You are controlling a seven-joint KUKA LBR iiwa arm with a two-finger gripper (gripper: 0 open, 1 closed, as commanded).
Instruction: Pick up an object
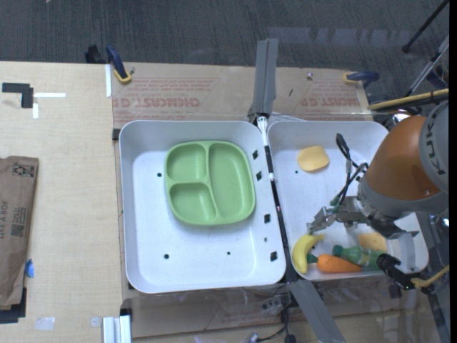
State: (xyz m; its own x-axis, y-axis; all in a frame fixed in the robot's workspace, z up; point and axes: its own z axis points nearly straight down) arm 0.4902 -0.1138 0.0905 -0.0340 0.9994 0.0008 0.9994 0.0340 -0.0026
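Arm reaches in from right, orange band over right bin (285, 138). End effector (323, 220) low in right bin, just above banana (304, 251); finger opening can't tell, nothing seen gripped. Banana at bin's near-left corner, carrot (337, 264) just beside it along front wall, green bottle (355, 254) touching carrot. Yellow round piece (313, 158) near far wall, well apart. Left bin (136, 213) holds green divided plate (211, 183). Brown paper bag (16, 227) on table (64, 134) at left.

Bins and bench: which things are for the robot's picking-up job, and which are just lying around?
For the job:
- hand
- banana
- carrot
- green bottle
- yellow lump
- right bin

Just lying about:
- green divided plate
- left bin
- brown paper bag
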